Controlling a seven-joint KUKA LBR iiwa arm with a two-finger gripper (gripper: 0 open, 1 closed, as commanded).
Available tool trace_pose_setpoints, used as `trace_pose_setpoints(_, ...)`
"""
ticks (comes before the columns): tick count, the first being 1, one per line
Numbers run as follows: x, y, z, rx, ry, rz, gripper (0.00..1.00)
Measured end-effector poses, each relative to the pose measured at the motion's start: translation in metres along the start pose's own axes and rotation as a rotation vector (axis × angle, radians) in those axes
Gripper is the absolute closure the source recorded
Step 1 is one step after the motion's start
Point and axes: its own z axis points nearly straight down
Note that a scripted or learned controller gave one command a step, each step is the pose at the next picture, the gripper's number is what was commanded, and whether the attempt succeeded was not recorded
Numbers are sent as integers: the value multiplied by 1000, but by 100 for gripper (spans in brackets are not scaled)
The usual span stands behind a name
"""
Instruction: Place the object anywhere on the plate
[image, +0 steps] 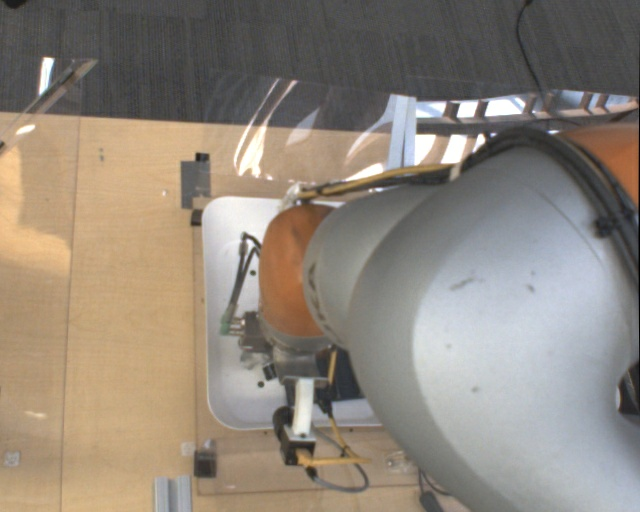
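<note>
So the big grey arm (480, 330) comes in from the right and covers most of the view, with its orange band (285, 265) sitting right over the white bin (225, 300). The pincer (262, 350) hangs below that band, pointing down into the middle of the bin, close to the bin floor. It's seen from above and tucked under the wrist, so honestly I can't tell if it's open or closed, or if it has hold of anything.

I can't tell where the object or the plate are either, because the arm hides a good part of the bin. A dark bluish patch (347, 385) peeks out from under the arm near the bin's bottom edge, just beside the wrist, but I can't make out what it is.

The left strip of the bin floor is bare white. The bin sits on a light wooden table (110, 300), with a small dark bracket (197, 180) at its upper left corner and another (205, 462) at the lower left. Grey carpet (250, 40) runs along the top.
</note>
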Motion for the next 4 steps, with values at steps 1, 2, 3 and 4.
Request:
trace_pose_setpoints(1, 9, 10, -85, -5, 1, -277, 100)
trace_pose_setpoints(2, -54, 4, -89, -4, 0, -577, 100)
trace_pose_setpoints(3, -6, 77, -102, -6, 0, -645, 100)
trace_pose_setpoints(4, 10, 164, -189, -11, -2, -828, 100)
